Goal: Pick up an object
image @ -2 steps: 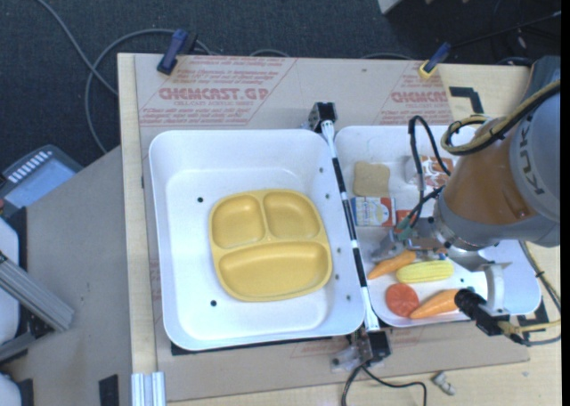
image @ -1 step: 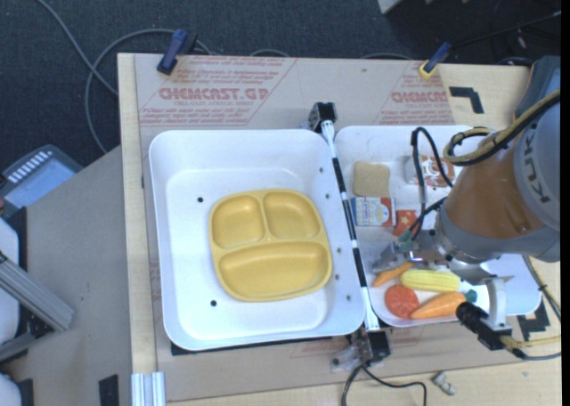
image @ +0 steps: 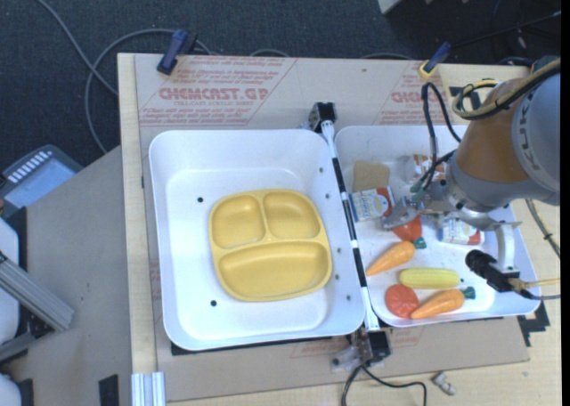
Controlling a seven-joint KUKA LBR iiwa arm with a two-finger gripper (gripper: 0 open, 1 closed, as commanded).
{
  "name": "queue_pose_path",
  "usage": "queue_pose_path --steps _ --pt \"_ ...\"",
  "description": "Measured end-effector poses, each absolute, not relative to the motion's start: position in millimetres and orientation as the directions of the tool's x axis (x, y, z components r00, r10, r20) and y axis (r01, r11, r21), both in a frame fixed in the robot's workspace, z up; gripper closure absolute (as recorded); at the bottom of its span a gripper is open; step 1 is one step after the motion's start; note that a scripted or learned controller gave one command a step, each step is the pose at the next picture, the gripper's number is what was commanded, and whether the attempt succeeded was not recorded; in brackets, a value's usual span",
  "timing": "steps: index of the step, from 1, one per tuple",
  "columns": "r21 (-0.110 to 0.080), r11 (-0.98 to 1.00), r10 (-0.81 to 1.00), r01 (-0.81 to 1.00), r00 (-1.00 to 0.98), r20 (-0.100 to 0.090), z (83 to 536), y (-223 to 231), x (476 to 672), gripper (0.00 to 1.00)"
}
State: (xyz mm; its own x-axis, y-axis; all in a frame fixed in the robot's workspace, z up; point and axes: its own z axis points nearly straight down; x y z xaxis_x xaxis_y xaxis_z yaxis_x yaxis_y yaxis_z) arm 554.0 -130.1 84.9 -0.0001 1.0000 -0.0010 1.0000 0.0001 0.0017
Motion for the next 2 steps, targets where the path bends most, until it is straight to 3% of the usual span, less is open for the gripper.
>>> queue_pose_path --steps 1,2 --pt "0.003 0.0 1.0 1.0 0.0 -0.002 95 -130 554.3 1.0" --pt "0.002 0.002 1.0 1.0 -0.002 0.001 185 -36 594.1 1.0"
